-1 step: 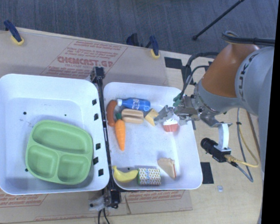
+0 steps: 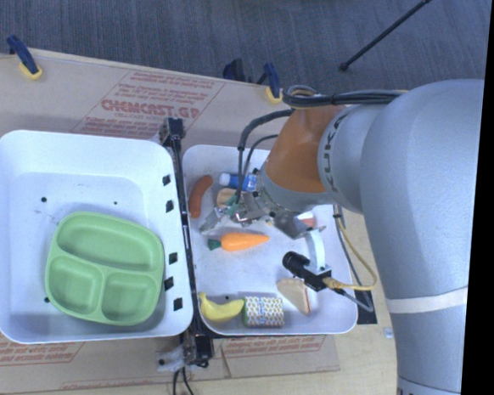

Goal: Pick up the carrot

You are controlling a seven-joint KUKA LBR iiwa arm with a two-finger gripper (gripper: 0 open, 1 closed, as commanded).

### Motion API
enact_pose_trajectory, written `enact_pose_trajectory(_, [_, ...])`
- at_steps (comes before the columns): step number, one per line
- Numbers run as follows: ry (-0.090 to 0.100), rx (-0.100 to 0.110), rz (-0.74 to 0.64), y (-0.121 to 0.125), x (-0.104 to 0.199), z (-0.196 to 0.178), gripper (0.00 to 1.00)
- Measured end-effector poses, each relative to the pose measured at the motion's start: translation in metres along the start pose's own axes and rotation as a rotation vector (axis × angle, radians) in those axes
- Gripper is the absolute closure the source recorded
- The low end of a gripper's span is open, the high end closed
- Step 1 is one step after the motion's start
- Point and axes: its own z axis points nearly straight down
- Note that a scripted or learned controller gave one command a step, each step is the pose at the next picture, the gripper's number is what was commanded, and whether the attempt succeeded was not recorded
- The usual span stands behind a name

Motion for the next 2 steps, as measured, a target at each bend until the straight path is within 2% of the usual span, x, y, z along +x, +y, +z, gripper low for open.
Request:
enact_pose_trajectory(1, [-0.001, 0.0, -0.078, -0.091, 0.015, 0.001, 0.0])
enact_pose_trajectory(2, [-0.001, -0.001, -0.083, -0.09, 0.015, -0.01, 1.0])
